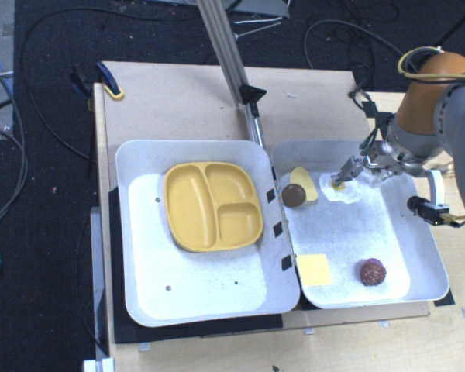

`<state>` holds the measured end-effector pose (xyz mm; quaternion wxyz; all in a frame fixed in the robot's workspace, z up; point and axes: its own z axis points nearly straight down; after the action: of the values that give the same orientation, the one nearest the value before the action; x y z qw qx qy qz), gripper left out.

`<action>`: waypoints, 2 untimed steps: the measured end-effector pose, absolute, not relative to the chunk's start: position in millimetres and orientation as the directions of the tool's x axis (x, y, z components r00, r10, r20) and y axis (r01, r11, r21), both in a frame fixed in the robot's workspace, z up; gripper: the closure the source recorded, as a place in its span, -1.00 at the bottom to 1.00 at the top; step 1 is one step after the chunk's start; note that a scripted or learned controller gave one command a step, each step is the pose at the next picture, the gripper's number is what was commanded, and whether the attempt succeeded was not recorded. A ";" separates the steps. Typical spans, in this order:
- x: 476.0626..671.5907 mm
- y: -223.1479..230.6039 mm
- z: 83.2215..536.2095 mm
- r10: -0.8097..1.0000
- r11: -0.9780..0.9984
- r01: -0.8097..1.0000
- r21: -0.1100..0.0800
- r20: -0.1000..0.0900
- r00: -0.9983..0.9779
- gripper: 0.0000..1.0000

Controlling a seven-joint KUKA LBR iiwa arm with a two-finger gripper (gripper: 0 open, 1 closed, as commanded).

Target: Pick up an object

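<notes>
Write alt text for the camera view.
A grey arm's gripper hovers low in the right white bin, near a brown ball, a yellow square and a dark red knobbly ball. The left white bin holds a yellow divided plate.

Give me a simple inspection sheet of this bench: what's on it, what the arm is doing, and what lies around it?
Surface: wooden bench bearing a left white bin and a right white bin, side by side.
Job's things: in the right bin, a brown ball against a pale yellow piece, a flat yellow square and a dark red knobbly ball.
Clutter: a yellow divided tray in the left bin; a blue-and-yellow clamp at the bench's far left corner.
Pincer: pincer low over the right bin's far end, beside the pale yellow piece; nothing seen between its tips.
Cables: black cables looping over the dark floor.
Surroundings: a slanted metal pole.
</notes>
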<state>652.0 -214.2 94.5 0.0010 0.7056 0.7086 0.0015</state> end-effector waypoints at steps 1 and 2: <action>654.7 -214.3 109.7 1.000 0.007 1.000 0.013 -0.003 -0.007 1.00; 657.6 -204.8 159.3 1.000 0.004 1.000 0.007 -0.002 -0.004 1.00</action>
<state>657.6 -204.8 159.3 0.0033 0.7056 0.7086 0.0019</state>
